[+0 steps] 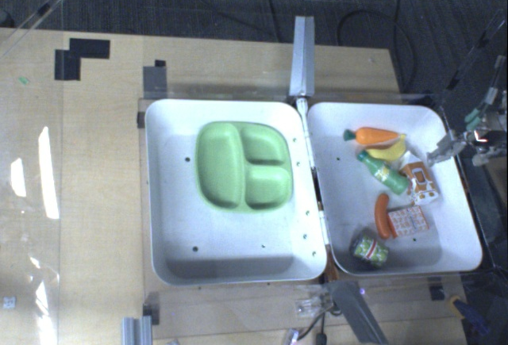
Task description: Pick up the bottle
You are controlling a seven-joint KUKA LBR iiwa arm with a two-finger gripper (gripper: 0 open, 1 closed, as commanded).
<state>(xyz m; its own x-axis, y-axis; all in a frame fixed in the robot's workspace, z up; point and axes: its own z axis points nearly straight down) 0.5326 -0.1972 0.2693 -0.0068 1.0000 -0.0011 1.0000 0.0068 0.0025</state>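
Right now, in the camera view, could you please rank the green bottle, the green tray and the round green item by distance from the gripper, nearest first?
From the gripper at the right bin's right edge:
1. Green bottle, upper middle of the right bin, beside the carrot.
2. Round green item, near that bin's lower left corner.
3. Green tray, in the left bin.

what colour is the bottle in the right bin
Green, with a white cap end: the bottle shows in the camera view, lying beside the banana.

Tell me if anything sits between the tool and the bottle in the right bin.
Nothing visible blocks it. The tool is at the right bin's far right edge; the green bottle lies just left of it, touching a yellow item and a small carton.
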